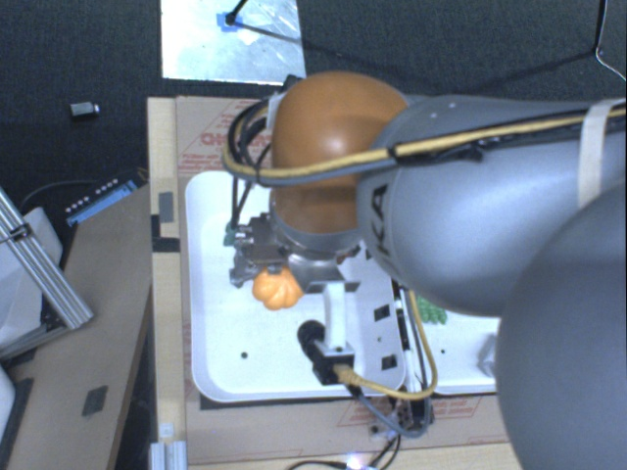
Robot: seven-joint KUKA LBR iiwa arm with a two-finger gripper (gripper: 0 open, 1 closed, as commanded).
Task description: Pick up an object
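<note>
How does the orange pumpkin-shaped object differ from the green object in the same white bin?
The orange pumpkin-shaped object is rounded and ribbed; the green object looks flat and dotted. The orange one is in full view, while the arm covers most of the green one. The orange one sits at the left of the wrist hardware, the green one further right. Both lie in the white bin.

A white bin (211, 360) sits on cardboard (211, 130); a silvery sheet (230, 27) lies on the dark floor beyond.
</note>
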